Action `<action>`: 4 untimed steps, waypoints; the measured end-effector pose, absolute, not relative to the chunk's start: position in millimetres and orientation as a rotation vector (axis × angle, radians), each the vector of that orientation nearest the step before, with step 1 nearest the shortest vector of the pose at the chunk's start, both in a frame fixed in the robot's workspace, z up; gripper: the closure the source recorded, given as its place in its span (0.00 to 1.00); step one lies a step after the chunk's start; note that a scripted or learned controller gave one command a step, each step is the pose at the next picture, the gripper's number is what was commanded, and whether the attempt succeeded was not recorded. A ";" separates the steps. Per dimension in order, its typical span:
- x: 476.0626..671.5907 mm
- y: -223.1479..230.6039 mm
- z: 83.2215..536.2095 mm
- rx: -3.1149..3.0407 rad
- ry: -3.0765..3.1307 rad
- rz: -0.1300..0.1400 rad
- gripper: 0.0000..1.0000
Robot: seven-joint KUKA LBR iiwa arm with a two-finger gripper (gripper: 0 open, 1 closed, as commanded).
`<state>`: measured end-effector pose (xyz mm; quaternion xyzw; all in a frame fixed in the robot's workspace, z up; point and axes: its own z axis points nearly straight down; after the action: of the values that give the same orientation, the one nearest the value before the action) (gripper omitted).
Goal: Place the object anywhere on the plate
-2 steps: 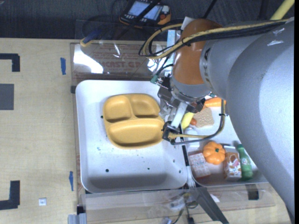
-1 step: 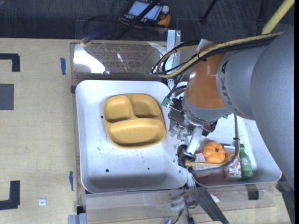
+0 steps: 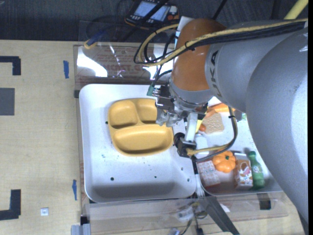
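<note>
1. Plate [image 3: 139,126]: yellow, smooth moulded plastic with rounded corners, split into two small upper compartments and one long lower one. It lies in the left white bin [image 3: 98,151], toward that bin's right side.
2. Gripper [image 3: 168,115]: metal and black parts under the orange band, right at the plate's right edge. The wrist hides the fingers; open or closed cannot be told, and nothing can be seen held.
3. Right bin [image 3: 220,136]: toy food crowded together. An orange pumpkin [image 3: 225,161], round and ribbed; a green bottle [image 3: 255,169]; a speckled tan bread slice [image 3: 213,124]; a printed carton [image 3: 242,174].
4. The grey arm [image 3: 264,67] overhangs most of the right bin, with yellow and black cables looped beside the wrist.
</note>
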<state>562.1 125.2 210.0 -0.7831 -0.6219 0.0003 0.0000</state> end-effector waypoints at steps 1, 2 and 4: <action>649.3 138.3 242.2 -2.527 -1.868 0.003 1.00; 578.0 121.1 168.0 -2.750 -1.511 0.010 1.00; 642.8 208.6 226.1 -2.654 -1.681 0.002 1.00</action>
<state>642.8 208.6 226.1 -0.8447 -0.5352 0.0007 -0.0001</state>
